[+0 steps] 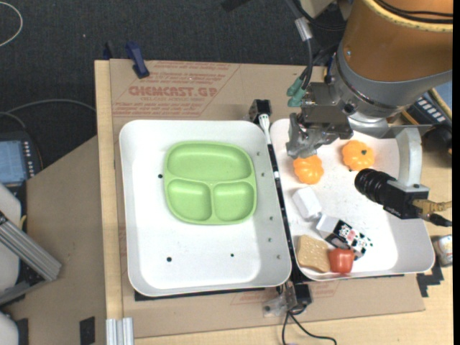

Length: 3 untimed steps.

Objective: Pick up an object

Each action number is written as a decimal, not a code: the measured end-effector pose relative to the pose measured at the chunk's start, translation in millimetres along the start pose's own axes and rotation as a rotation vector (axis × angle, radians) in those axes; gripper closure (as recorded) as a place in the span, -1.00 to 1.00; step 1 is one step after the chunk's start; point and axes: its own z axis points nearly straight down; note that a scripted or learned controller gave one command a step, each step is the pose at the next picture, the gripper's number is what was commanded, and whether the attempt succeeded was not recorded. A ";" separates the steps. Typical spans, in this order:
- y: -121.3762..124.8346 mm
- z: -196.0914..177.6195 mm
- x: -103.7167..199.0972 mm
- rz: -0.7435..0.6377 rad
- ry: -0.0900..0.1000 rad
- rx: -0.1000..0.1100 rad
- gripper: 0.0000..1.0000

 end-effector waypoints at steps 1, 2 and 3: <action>3.4 70.6 47.9 0.001 -0.002 0.004 1.00; 6.9 -69.3 119.8 -0.003 0.009 -0.022 1.00; 0.1 27.8 129.8 0.004 -0.005 0.006 1.00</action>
